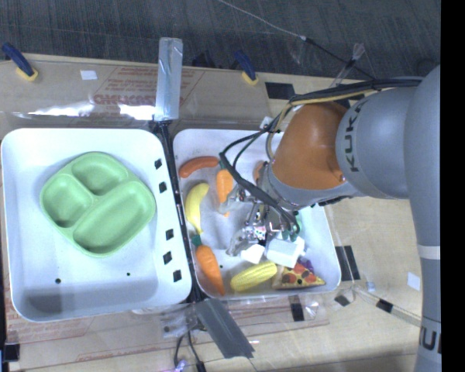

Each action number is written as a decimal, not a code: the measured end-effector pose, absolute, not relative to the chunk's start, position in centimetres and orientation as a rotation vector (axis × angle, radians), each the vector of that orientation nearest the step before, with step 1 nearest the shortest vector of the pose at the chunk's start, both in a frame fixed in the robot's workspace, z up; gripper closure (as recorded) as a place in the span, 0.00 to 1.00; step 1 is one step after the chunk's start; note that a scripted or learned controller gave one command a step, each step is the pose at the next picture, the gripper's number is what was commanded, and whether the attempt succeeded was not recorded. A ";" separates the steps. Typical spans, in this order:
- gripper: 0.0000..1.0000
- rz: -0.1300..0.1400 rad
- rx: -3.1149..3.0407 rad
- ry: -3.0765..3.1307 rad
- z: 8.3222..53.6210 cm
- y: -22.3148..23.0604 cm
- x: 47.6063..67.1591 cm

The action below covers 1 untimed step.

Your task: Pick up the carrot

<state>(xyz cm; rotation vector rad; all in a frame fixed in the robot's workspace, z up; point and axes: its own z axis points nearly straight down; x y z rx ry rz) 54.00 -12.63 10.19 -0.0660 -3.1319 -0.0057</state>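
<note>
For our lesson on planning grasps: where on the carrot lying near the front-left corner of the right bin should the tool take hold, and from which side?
Probably across the carrot's thick middle, coming down from above. It lies flat, its length running along the right bin's left wall, so its long sides offer the narrowest span. The wall on one side and the corn on the other crowd it, so closing just above the corn may suit best.

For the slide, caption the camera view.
Arm reaching over right bin of toy food, carrot at its lower left.

The arm's orange band [314, 149] covers much of the right bin [329, 246]; the gripper [252, 227] is a blurred tangle — finger state unreadable. The pizza slice [302, 277] is partly hidden.
</note>
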 end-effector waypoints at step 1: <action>0.00 -0.002 -0.242 -3.134 9.3 -9.0 62.0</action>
